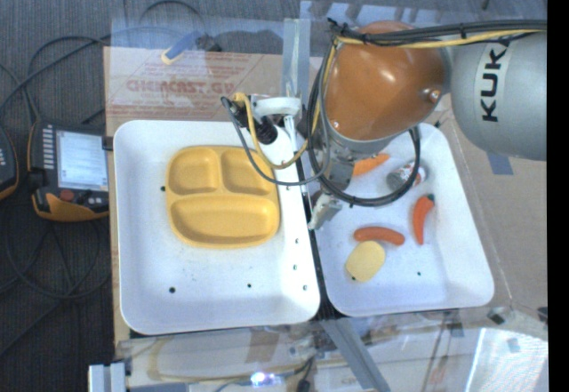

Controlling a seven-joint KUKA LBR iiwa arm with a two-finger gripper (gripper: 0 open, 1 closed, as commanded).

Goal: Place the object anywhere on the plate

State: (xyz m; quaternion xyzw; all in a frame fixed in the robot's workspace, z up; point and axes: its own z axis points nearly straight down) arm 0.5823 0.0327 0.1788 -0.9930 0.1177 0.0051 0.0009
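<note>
Yellow plate is sitting bare in the left bin, waiting for food, while the pincer, hanging low, is reaching toward the right bin's sausage, and I cannot tell its grip.

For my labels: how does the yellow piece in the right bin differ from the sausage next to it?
The yellow piece is pale yellow and rounded; the sausage is red-orange, thin and long. The yellow piece lies nearer the bin's front edge, the sausage just behind it. Both rest on the bin floor.
</note>
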